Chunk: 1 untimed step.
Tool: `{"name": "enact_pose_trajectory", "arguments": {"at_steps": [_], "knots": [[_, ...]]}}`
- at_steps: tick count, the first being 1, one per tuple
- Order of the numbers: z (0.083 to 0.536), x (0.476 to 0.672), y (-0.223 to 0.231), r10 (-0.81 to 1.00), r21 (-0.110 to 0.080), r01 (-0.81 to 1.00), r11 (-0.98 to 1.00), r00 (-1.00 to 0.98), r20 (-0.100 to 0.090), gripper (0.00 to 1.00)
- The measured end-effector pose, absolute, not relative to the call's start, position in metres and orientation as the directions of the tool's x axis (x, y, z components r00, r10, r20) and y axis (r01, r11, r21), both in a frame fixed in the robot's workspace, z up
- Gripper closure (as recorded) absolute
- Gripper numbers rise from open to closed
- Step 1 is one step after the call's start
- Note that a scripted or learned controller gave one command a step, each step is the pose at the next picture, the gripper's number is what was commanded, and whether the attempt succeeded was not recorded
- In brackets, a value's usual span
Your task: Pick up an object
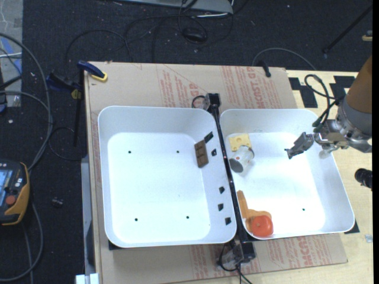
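The gripper (298, 147) hangs over the right bin (331, 176) with nothing in it; can't tell if it's open. The orange toy (259, 222) sits in that bin's near-left corner.

Above the bench, we see two white bins parted by a black divider (228, 176), our landmark. Right of it lies the right bin (331, 182), where the gripper (299, 146) hangs over bare floor with nothing between its fingers. Just beside the divider lie a yellow piece (240, 141), a small grey-and-white cup (240, 158) on its side below that, and an orange toy (258, 220) (near the front corner). Left of the divider, a brown block (202, 154) leans against the left bin's (118, 176) wall.
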<state>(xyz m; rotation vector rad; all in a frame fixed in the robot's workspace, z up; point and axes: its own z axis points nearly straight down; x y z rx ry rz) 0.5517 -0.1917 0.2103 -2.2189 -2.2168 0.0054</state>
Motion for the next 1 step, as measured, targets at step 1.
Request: {"name": "enact_pose_trajectory", "arguments": {"at_steps": [1], "knots": [[0.2133, 0.5531, -0.1916, 1.0, 0.0, 1.0, 0.0, 0.0, 0.0, 0.0]]}}
